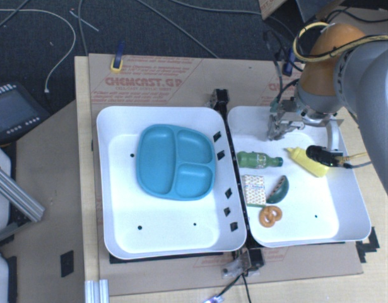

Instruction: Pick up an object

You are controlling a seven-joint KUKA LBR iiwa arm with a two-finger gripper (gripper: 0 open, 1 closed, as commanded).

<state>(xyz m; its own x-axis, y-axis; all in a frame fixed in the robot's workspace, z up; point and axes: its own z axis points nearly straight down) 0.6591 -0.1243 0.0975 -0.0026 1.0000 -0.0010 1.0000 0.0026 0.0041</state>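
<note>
My gripper (277,130) hangs low over the far left part of the right bin (351,223), with nothing visibly held. A green bottle (259,161) lies on its side just in front of the gripper, close to the divider. A yellow squeeze-bottle-like thing (305,161) lies to the gripper's right. Nearer the front are a small printed packet (253,189), a watermelon-slice toy (279,189) and a brown pretzel (270,216).
The left bin (118,219) holds a blue divided plate (176,161) in its far half. The arm's grey and orange body (335,62) looms over the right bin's far right corner. Cables trail across the dark floor behind the bench.
</note>
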